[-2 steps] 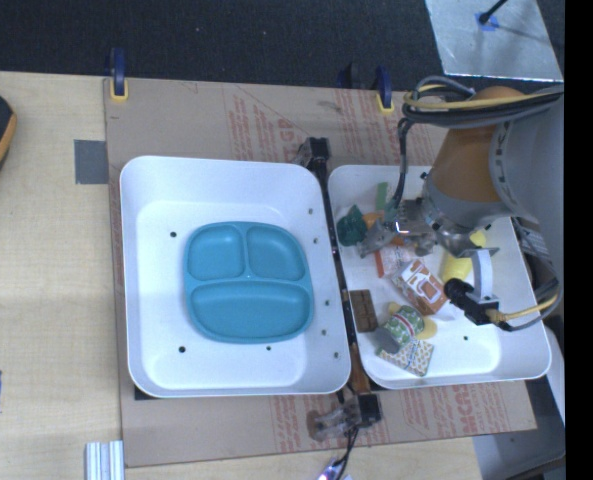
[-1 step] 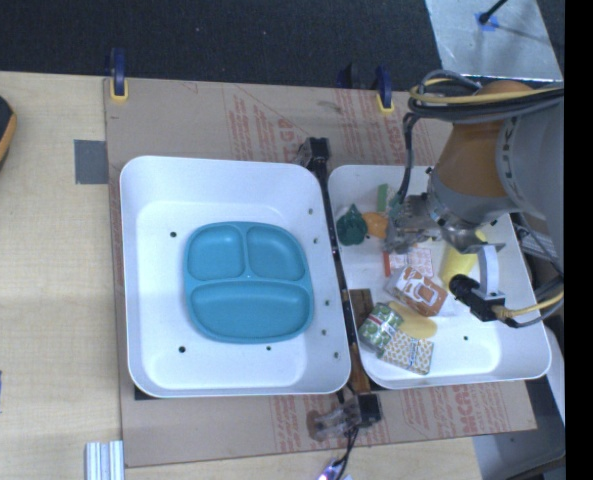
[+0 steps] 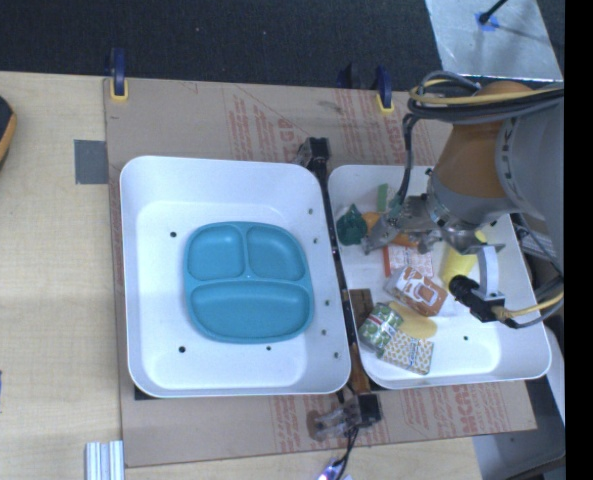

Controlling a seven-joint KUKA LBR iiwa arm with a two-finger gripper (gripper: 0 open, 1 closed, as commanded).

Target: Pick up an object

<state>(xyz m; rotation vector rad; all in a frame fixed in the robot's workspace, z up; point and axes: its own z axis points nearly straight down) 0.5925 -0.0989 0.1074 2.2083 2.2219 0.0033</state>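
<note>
Arm [image 3: 496, 158]: low over the right bin [image 3: 521, 363], right of the frame.
Gripper [image 3: 408, 226]: I cannot tell its state.
Tip: go slow, choose 1 toy, like the green one [image 3: 351, 226].

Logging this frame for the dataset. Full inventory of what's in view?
bins: 2, white, side by side on the bench
tray: 1, blue, three compartments, middle of left bin
green toy: 1, dark green, right bin, upper left
red-white packets: 2 or so, right bin, centre, beside the gripper
yellow item: 1, right bin, right of the packets, partly under the arm
green wrapper: 1, green and white, right bin, lower left
patterned packet: 1, pale, right bin, front edge
clamps: 2, blue, far edge of the board
arm: 1, grey and orange, over right bin
gripper: 1, low in right bin
</note>
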